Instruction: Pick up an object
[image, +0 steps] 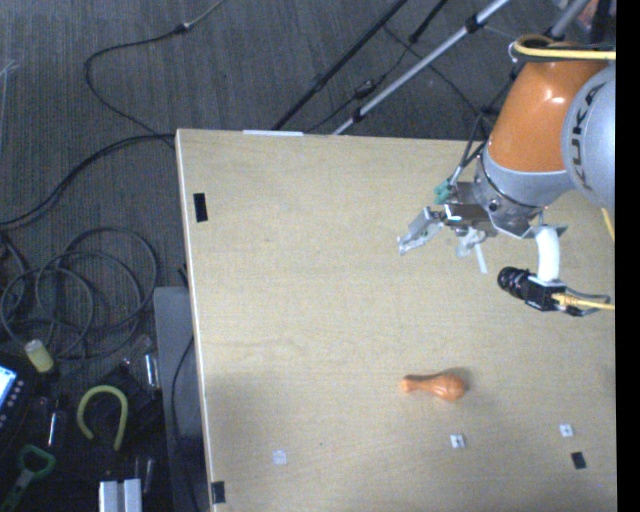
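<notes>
A small orange object (436, 386), bulb-shaped with a thin neck pointing left, lies on the tan bench top (300, 300) toward the front right. My gripper (443, 255) hangs over the right back part of the board, well behind the orange object and apart from it. Its two metal fingers (412, 240) are spread open, and nothing sits between them. The orange-banded wrist (535, 110) rises above it at the upper right.
A black tag (200, 207) is near the board's left edge, and small white markers (457, 440) and a black one (578, 460) dot the front right. Cables (80, 290) and tools lie on the floor left of the bench. Metal rods (420, 60) cross behind.
</notes>
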